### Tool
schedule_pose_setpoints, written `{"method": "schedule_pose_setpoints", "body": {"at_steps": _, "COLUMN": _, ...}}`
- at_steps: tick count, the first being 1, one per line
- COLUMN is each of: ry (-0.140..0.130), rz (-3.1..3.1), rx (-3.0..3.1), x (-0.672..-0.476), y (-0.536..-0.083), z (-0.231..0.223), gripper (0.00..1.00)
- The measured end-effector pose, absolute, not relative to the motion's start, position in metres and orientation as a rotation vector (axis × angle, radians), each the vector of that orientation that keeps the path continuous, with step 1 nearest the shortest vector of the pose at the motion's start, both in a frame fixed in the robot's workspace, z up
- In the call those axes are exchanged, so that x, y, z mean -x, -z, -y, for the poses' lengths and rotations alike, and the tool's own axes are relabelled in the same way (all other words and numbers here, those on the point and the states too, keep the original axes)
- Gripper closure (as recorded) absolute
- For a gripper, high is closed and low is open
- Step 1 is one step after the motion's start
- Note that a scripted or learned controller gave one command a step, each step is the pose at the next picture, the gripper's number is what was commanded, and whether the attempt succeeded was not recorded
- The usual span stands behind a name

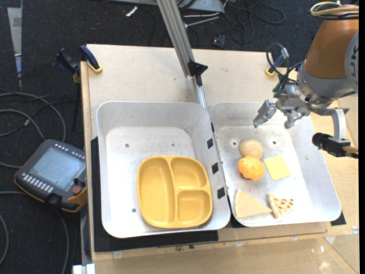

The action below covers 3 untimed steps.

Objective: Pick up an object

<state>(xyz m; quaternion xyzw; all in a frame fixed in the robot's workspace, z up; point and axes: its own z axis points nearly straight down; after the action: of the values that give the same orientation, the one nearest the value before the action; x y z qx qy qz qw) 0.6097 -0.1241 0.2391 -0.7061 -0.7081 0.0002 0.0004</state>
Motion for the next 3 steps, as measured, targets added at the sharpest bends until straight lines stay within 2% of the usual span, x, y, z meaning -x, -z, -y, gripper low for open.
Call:
{"method": "schedule_pose_setpoints", "body": {"at_steps": 1, "ry": 0.0, "rz": 2.223, "rx": 2.219, "x": -0.61, "y": -0.239, "z": 0.124, "gripper": 0.0}}
{"method": "schedule_pose_setpoints", "body": {"at_steps": 2, "ry": -0.005, "rz": 2.219, "rx": 2.22, "x": -0.611, "y": -0.196, "z": 0.126, "gripper": 0.0}}
{"method": "schedule_pose_setpoints", "body": {"at_steps": 3, "ry": -0.005, "rz": 2.221, "rx": 2.217, "x": -0.62, "y": -0.142, "z": 0.125, "gripper": 0.0}}
